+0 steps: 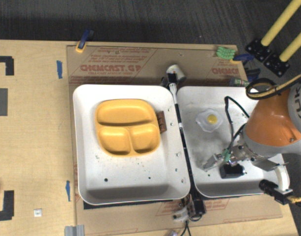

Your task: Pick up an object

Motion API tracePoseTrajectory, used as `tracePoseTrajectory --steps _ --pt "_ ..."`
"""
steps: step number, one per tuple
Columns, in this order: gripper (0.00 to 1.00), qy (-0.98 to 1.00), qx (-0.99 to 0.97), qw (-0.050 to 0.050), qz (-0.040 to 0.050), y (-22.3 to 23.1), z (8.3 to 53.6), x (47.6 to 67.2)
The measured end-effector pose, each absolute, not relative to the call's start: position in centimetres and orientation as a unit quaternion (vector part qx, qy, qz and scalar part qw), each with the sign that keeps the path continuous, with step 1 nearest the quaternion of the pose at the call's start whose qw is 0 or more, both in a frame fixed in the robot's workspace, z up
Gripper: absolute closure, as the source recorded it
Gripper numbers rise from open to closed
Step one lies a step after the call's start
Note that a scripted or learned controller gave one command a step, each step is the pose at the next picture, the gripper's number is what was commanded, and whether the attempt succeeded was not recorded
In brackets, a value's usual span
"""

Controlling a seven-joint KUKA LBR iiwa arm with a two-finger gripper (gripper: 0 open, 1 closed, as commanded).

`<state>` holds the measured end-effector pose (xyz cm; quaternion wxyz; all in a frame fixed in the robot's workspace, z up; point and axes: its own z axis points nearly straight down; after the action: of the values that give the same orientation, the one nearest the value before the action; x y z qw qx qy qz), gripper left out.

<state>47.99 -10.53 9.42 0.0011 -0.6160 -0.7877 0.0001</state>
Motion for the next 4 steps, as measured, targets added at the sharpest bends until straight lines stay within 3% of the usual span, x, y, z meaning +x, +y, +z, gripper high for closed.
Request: tracePoseTrajectory --steps 1,2,3,4 --pt "1.0 -0.787 -0.617 -0.001 -0.0009 -10.5 10.4 48.1" --pt "1.0 -0.725 -0.689 0.0 -0.0003 -5.8 18.5 48.0" --pt "1.0 -0.663 -0.748 -0.001 -0.0002 -11.7 22.1 50.0" --pt "0.0 -0.663 -0.748 -0.001 -0.0002 -11.7 22.1 50.0"
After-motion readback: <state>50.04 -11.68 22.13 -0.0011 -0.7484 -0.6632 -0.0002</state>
